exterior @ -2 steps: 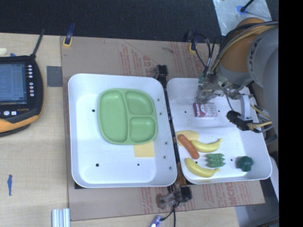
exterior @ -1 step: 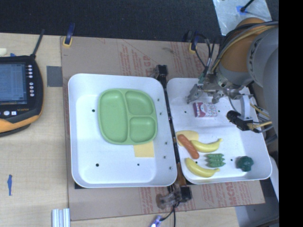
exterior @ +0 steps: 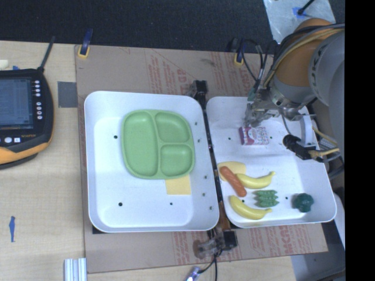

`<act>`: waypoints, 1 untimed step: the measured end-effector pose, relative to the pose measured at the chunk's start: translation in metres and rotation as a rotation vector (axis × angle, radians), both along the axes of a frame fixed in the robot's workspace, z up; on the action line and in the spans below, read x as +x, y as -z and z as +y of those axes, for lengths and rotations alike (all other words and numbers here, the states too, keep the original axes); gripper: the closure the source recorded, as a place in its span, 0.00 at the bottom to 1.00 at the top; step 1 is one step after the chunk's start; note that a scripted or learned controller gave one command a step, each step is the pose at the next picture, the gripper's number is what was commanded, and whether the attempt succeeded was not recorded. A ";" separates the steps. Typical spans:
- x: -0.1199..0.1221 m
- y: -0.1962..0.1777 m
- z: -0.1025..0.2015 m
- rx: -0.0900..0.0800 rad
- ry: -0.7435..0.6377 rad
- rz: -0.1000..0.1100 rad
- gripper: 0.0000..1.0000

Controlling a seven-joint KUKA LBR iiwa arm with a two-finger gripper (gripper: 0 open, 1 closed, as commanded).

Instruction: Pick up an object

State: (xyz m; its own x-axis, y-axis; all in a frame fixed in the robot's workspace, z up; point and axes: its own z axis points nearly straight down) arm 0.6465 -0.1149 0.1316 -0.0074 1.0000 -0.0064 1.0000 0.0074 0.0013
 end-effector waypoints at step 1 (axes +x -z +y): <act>0.000 0.000 0.000 0.000 0.000 0.000 0.00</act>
State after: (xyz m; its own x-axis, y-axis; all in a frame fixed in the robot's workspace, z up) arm 0.6465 -0.1148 0.1315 -0.0076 1.0000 -0.0065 1.0000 0.0076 0.0010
